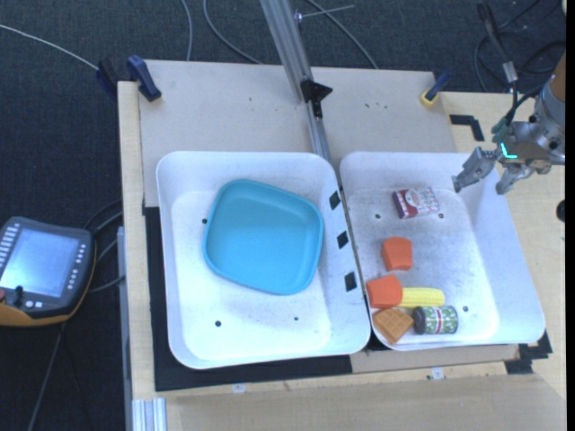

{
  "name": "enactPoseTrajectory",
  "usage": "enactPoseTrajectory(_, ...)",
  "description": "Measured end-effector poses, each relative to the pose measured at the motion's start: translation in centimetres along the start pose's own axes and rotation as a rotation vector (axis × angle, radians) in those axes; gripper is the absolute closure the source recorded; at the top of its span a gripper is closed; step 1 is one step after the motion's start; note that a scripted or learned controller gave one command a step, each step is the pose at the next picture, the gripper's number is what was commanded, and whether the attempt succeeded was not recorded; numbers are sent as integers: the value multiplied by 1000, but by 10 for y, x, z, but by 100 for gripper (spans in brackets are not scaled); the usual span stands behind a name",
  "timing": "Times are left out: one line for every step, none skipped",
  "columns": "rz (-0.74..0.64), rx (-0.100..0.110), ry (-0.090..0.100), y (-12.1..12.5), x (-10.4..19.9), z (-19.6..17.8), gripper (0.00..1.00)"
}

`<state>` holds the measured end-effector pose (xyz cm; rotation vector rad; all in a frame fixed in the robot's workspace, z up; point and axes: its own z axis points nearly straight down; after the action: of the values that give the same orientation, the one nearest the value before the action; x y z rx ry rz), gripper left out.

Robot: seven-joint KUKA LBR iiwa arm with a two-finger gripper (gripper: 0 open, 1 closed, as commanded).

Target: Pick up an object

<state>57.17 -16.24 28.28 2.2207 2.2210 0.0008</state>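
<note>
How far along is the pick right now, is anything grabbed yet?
Nothing looks done yet. The hand hangs open over the upper right edge of the right bin with nothing between its fingers. All the items lie in that bin: the red and white packet, two orange blocks, the corn, the cracker and the small can. Left: reach one, close on it, lift.

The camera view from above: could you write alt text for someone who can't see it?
A robot gripper hovers over the far right edge of the right white bin, open and holding nothing. That bin holds a red-and-white packet, two orange blocks, a corn cob, a cracker and a small can. The left bin holds a blue plate.
</note>
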Motion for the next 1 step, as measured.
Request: enactPoseTrajectory(0,0,0,0,0,0,0)
